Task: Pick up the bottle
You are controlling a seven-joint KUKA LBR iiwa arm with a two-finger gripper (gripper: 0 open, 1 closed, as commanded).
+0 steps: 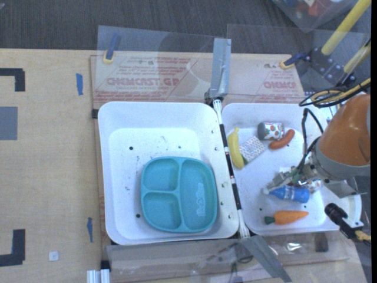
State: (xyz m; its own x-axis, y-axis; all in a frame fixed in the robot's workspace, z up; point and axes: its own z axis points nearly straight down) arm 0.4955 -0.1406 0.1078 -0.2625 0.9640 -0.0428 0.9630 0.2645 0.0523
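Carrot [285, 217] lowest in frame, bottle [291, 194] directly beneath end effector [298, 177]

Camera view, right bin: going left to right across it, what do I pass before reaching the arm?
Banana → checkered packet → small can → sausage. Lower in the bin, the blue bottle lies above the carrot, with the gripper at the bottle.

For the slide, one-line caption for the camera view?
Arm's gripper over the blue bottle in the right bin; teal plate in the left bin.
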